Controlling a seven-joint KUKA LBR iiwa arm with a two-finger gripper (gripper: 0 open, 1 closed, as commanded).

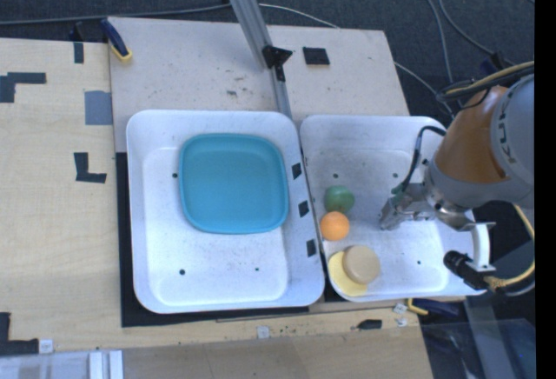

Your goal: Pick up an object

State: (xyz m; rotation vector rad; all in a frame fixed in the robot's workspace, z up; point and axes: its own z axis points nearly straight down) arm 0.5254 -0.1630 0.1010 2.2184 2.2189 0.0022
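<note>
From my remote station I see the grey two-finger gripper (388, 218) low inside the right white bin (365, 138), near its right side. I cannot tell how its jaws stand. Left of it, apart, lie a small green ball (340, 198), an orange ball (334, 226) just below it, and a tan round block (360, 263) on a yellow disc (339, 280). The left white bin (152, 221) holds a square turquoise plastic plate (234, 182).

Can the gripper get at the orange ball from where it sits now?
Probably yes. The gripper is low in the right bin, with bare bin floor between it and the orange ball. The green ball sits close above the orange one and could get nudged.
</note>
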